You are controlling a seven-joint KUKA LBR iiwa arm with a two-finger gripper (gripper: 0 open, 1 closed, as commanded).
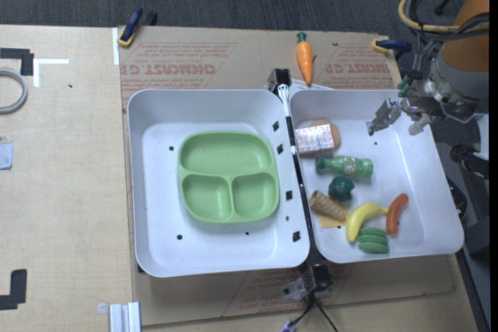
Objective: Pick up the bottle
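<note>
Jaws: state can't be read at this res., and nothing visible between them. Gripper (384, 117) hangs over upper right part of right bin (436, 245), arm coming in from the right.

Bottle (345, 166): green, lying on its side on bin floor, roughly mid-bin, long axis approx. left-right, cap end toward left. Just below the boxed snack (315, 139); dark green veg (341, 187) sits just under it, close. Banana (362, 218) and sausage (396, 213) lower, clear of it. Gripper well apart from bottle, up and to its right.

Handling (est.): small plastic toy, prob. light, hollow, stiff. Smooth round wall, so likely slippery and apt to roll.

Grasp pt: mid-body, fingers across the short axis, top-down. Watch clearance w/ the veg on near side.

Left bin (140, 167) holds green tray (229, 176), not relevant.
</note>
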